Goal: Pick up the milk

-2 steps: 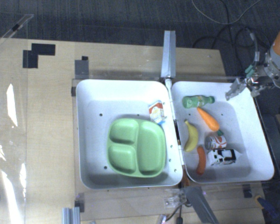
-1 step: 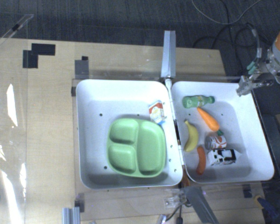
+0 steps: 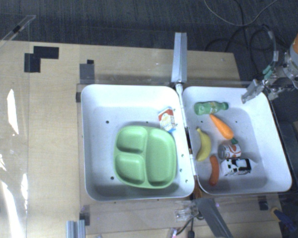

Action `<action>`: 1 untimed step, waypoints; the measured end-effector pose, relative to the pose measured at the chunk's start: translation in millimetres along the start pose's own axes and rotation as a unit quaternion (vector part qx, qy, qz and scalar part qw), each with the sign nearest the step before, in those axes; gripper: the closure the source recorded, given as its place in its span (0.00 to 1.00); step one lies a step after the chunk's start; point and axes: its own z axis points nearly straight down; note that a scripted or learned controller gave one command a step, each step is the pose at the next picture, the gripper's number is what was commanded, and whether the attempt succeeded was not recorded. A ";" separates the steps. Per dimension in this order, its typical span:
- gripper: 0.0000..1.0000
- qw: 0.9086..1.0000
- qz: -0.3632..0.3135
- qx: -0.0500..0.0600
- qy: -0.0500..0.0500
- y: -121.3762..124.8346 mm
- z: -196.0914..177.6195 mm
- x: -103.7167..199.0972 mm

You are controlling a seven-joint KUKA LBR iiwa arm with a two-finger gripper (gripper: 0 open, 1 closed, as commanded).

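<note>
The milk (image 3: 237, 166) is a small white carton with black cow patches. It lies on its side near the front of the right bin (image 3: 268, 133), beside a red and white can (image 3: 230, 149). My gripper (image 3: 253, 89) hangs over the far right corner of that bin, well behind the milk and apart from it. Nothing shows in the gripper.
The right bin also holds a green bottle (image 3: 211, 107), a carrot (image 3: 222, 126), a banana (image 3: 204, 144) and a red sausage (image 3: 214, 170). In the left bin (image 3: 97, 133) lie a green divided plate (image 3: 146, 155) and a small red and white carton (image 3: 167, 119).
</note>
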 end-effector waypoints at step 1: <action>0.00 0.997 0.075 0.003 0.000 17.8 -21.9 -44.6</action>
